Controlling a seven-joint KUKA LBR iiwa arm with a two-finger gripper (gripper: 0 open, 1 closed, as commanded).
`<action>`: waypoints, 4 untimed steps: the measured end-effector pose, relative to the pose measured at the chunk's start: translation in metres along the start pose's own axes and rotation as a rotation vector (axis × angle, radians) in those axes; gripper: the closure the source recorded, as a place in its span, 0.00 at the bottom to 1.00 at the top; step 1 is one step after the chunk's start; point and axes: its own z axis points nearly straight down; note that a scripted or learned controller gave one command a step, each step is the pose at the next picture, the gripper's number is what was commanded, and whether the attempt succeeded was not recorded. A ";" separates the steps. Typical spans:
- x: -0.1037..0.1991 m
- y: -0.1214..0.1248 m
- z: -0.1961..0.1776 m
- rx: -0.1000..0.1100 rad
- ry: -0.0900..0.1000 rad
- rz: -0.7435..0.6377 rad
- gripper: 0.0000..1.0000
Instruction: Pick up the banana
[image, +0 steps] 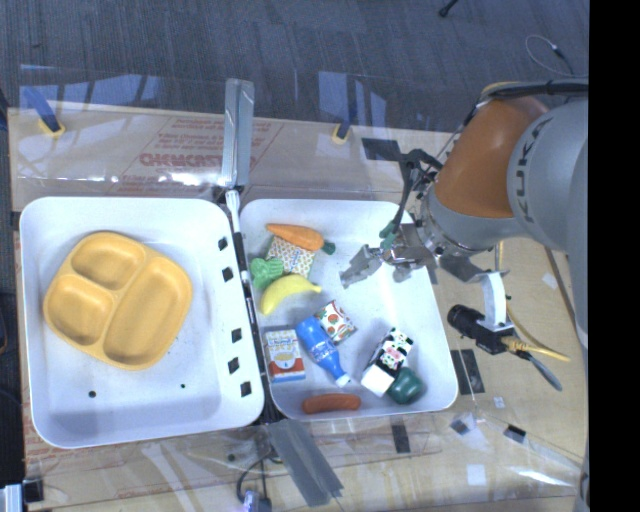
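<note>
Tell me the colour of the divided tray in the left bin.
Yellow tray, seen in the camera view.

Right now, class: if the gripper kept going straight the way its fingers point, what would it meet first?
The gripper points left over the right bin. Straight on, it would probably meet the patterned box beside the carrot, with the banana just below that line. Height is unclear, so it might pass above.

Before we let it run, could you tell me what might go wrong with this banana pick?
1. The banana lies against a green toy and a patterned block, so the tool could catch a neighbour instead.
2. The carrot lies on the tool's likely path and might be knocked.
3. The banana's curved skin may slip free.
</note>
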 end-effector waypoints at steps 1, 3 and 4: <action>0.049 0.045 0.094 0.000 0.000 -0.038 0.00; 0.045 -0.001 0.127 -0.004 -0.001 -0.472 0.00; 0.025 0.082 0.126 -0.005 -0.004 -0.798 0.00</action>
